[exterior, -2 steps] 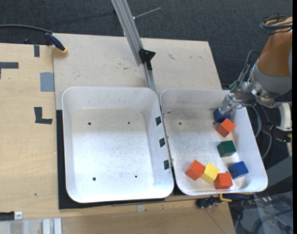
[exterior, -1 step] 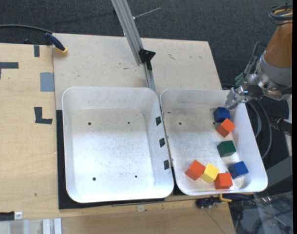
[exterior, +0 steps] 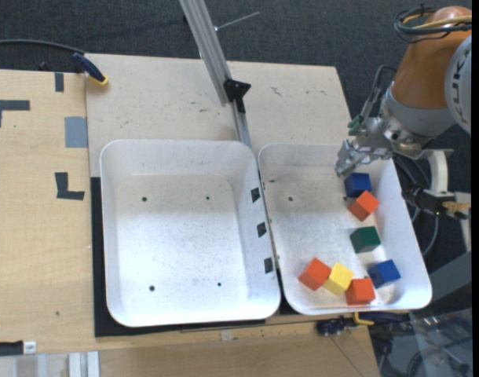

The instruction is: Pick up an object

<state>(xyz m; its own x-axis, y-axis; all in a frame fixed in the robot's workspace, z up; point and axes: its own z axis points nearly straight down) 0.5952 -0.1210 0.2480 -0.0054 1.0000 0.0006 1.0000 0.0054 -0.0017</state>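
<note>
Near the right bin's [exterior: 302,305] front edge sit small hard-edged blocks: an orange cube [exterior: 314,274], a yellow one [exterior: 339,278], another orange [exterior: 360,290], a blue [exterior: 384,272]. Farther back along the right wall lie a green cube [exterior: 365,238], an orange cube [exterior: 364,204] and a blue cube [exterior: 357,184]. The gripper [exterior: 351,160] hangs just above that far blue cube, the arm bent in from the right; I cannot tell whether its claw is apart or together.

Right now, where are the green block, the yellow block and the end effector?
green block [exterior: 365,238], camera view, top face.
yellow block [exterior: 339,277], camera view, top face.
end effector [exterior: 351,160], camera view, between its fingertips.
</note>
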